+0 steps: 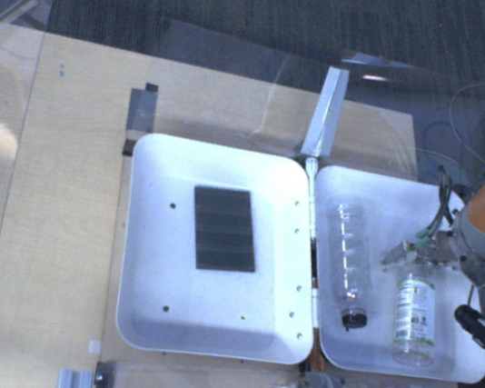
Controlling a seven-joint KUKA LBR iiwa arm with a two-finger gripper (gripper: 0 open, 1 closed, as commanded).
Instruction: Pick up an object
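Camera view: gripper (407, 253) hovered mid right bin (471, 370), fingers spread, gripping nothing. Clear plastic bottle (414, 320) lay just below, near front edge. Approach step; next needed descent, then closing.

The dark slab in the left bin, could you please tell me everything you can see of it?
The dark slab is a flat, dark grey rectangle, matte, crossed by faint bands that split it into about three strips. Its material cannot be told. It lies flat on the floor of the left bin, near the middle, its long side slightly tilted from the bin's edges. Nothing else touches it.
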